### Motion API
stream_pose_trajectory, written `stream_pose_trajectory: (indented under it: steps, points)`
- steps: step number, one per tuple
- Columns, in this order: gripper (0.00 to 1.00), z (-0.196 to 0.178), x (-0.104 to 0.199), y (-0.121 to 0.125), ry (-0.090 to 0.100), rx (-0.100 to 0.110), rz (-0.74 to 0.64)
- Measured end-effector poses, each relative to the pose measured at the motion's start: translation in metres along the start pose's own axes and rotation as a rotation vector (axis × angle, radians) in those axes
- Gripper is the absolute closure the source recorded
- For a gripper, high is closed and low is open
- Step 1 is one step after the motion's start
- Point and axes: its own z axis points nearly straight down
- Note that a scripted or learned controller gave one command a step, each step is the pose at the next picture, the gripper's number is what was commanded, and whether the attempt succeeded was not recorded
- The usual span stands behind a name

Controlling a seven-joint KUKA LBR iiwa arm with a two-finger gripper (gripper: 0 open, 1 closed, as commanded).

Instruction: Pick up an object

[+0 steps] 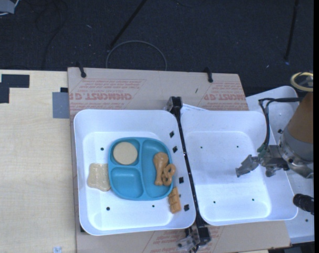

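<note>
- Over the right bin, toward its right wall: gripper, grey, pointing left, low above the white floor.
- Finger state: cannot tell; tips blurred into one grey mass, no gap or closure discernible.
- Nothing visible between the tips; bare white floor beneath and around them.
- Behind the gripper: grey wrist and arm, entering from the right edge, with an orange band above the wrist.
- Black cable looped along the right bin's upper right corner, near the wrist.
- Left bin: touching the right bin along a shared black divider with clips.
- Inside the left bin: blue divided tray, roughly central, three compartments.
- Upper left compartment: round tan disc, lying flat.
- Right compartment: brown pretzel-shaped piece, lying lengthwise, touching the tray's right rim.
- Lower left compartment: bare blue.
- Just beside the tray's left edge, on the bin floor: pale beige slab, resembling a slice of bread.
- At the tray's lower right corner, on the bin floor near the divider: small orange-brown piece.
- All pickable items located in the left bin, well apart from the gripper.
- Under both bins: brown cardboard sheet with red print, resting on a light wooden bench.
- Beyond the bench: dark floor with cables.
</note>
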Motion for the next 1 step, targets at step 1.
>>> stream_pose_trajectory:
  steps: [1]
  points:
    - [0.00,-0.0069,0.0002,0.0027,-0.002,-0.012,-0.003]
